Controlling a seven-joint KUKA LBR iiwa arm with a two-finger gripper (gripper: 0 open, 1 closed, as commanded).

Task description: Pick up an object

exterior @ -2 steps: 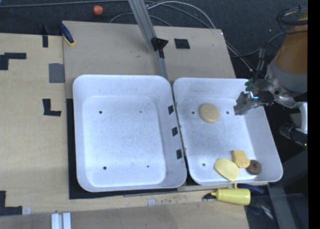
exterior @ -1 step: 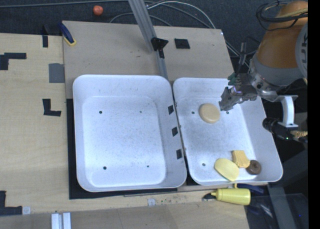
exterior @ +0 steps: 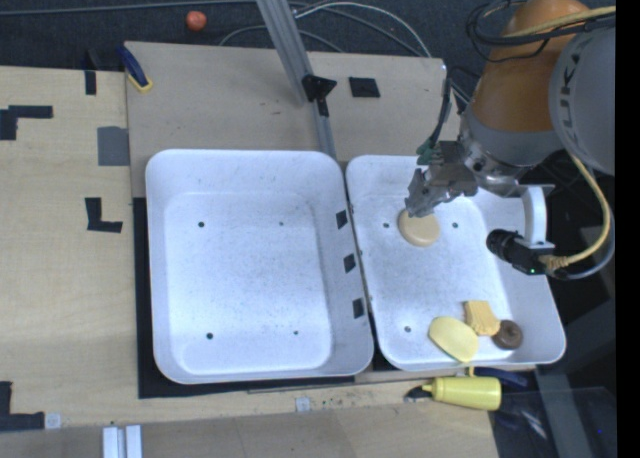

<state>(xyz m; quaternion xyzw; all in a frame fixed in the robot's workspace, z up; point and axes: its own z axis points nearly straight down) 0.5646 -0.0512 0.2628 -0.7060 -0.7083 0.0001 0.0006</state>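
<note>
On the wooden bench point(exterior: 60, 196), two white bins point(exterior: 250, 266) sit side by side.

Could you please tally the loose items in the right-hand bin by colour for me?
Beige: 1, round disc under the gripper
Yellow: 1, oval piece
Tan: 1, small block
Brown: 1, small ring
Total: 4

Glossy white plastic bins point(exterior: 250, 171), matt pale wood bench point(exterior: 60, 176), smooth beige disc point(exterior: 420, 230)
</note>
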